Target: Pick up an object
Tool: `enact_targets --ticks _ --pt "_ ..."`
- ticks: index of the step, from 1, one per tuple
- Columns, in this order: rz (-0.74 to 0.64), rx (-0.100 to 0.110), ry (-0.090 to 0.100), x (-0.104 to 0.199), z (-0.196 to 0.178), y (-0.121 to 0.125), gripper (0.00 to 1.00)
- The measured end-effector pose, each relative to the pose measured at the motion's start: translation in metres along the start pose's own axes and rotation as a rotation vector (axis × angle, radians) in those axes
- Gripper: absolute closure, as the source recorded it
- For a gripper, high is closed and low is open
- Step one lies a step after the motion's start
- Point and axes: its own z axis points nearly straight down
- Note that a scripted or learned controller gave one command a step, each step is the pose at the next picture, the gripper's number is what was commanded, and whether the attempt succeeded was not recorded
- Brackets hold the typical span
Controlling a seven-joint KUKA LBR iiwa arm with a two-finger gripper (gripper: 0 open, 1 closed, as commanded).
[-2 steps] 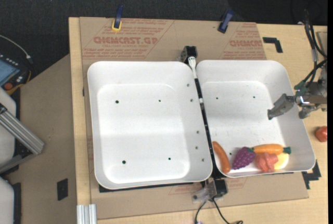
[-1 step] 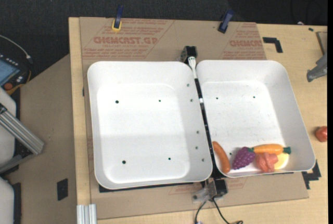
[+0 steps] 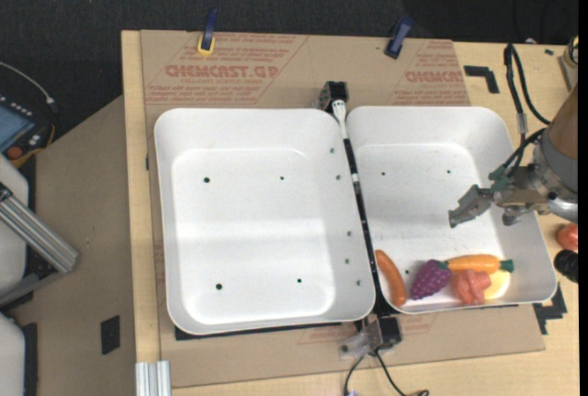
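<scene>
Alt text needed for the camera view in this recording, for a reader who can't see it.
A grey robot arm's gripper hovers over the right white bin, above toy food clustered at its near edge: a sausage, purple grapes, a carrot and a pink and yellow piece. The left white bin sits beside it on a cardboard-covered bench.

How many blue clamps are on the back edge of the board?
2. One clamp sits above the left bin; the other clamp sits above the right bin. None seems hidden.
</scene>
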Motion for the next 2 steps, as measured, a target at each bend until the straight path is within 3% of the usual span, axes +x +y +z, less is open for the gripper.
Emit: enact_targets --ticks 1,2 --pt "-0.011 -0.032 -0.004 0.073 -0.129 0.006 0.00" --pt "-0.005 -0.039 -0.005 0.113 -0.306 -0.002 0.00"
